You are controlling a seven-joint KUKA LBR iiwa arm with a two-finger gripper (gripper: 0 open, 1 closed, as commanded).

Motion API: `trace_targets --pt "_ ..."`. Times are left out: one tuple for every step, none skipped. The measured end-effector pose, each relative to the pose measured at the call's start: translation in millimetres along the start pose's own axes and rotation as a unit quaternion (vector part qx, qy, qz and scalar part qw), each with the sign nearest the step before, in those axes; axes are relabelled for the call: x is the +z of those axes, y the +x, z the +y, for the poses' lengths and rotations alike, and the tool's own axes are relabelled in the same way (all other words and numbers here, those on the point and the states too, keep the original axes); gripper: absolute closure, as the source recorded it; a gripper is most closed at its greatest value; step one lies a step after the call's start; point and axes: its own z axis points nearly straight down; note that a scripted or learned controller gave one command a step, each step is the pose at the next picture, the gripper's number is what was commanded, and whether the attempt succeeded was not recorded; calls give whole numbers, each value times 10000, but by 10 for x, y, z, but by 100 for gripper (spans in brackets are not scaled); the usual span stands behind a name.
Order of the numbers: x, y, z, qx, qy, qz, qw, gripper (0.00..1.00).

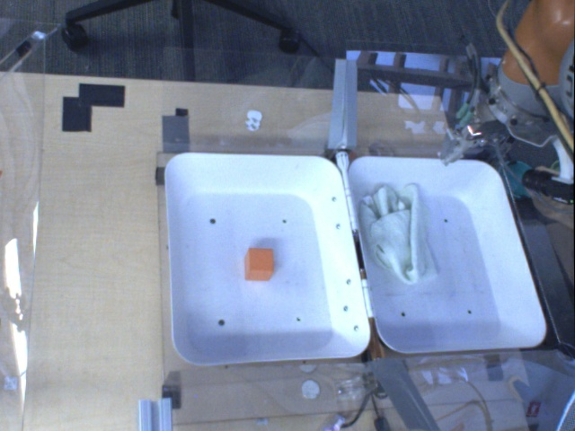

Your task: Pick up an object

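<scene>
- Pincer at upper right of view, just past the far rim of the right bin, hanging from the grey arm w/ orange band. Too small and cluttered w/ cables to tell how far open; nothing seen held.
- Two candidate things to pick. Pale green-white cloth crumpled in right bin, toward its left wall. Orange cube alone near middle of left bin.
- Key relation: cloth lies toward the near side and to view's left of pincer, near, in the bin right by it. Cube well apart, further left, across the divider between bins. Judged: cloth the closer target.
- Cloth's long axis runs roughly far-to-near in view, w/ a raised fold along its right side. Likely soft, will bunch under a pinch; grab at the fold probably best.
- Cube small, hard-edged, faces roughly square to bin walls; likely an easy grip but a longer reach.
- Surface: light wood worktop, black tape marks at upper left, clear panel edges glinting around it.
- Room: dark carpet at top, black chair base w/ castors; metal bracket between bins on far side.
</scene>
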Motion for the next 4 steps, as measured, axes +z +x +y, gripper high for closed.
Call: trace_targets --pt "-117 8 19 -29 -23 -16 10000 100" --pt "-121 40 2 640 19 3 9979 100" --pt "-123 -54 -24 1566 22 2 9877 100" --pt "-93 -187 -56 2304 22 1 9731 100"
